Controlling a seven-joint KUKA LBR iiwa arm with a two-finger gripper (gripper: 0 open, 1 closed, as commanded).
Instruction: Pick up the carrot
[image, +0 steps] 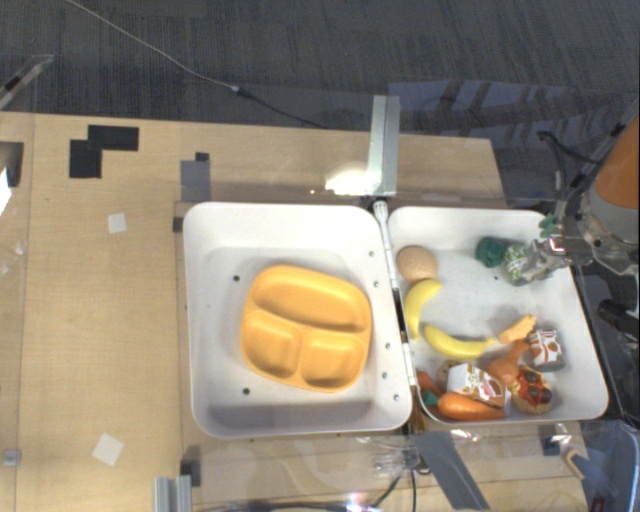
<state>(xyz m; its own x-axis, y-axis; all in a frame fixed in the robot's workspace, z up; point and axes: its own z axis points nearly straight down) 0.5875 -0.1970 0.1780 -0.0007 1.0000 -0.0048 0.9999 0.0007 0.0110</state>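
Observation:
The carrot (469, 406) is orange and lies flat along the front wall of the right bin (592, 398), beside a small printed carton (476, 382). My gripper (533, 262) hangs over the back right part of that bin, well behind the carrot and apart from it. A green leafy item (492, 250) lies just to the gripper's left. A small green and white piece (516, 263) sits right at the gripper's tip; I cannot make out whether it is being held.
The right bin also holds a banana (440, 328), a round tan item (417, 263), an orange wedge (517, 328), another small carton (545, 348) and a dark round fruit (531, 392). A yellow divided plate (303, 327) lies in the left bin (215, 300).

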